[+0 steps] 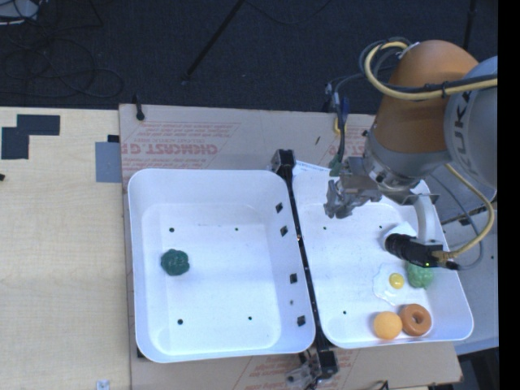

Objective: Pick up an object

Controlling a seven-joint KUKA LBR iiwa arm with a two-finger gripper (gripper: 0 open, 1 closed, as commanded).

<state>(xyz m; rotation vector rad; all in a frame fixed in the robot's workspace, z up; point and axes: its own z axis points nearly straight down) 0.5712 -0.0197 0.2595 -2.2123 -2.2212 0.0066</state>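
Jaws sit over the upper-left part of the right bin, above bare floor, and I see no thing between them. I can't tell from this angle whether they're wide or narrow. Candidates are all well apart from me: egg, green piece just beside it, and ball touching donut, all in the right bin's near-right corner. A dark green lump lies alone in the left bin. Both bins sit on the worktop. Step, as I judge it: search or approach, no grasp begun and no target picked. Next move calls for choosing one thing, going across to stand over it, lining the jaws up and coming down. The lump is the cleaner pick, with nothing crowding it, but it means crossing the divider. The corner group is closer but packed, so I risk nudging a neighbour or clipping the bin wall.
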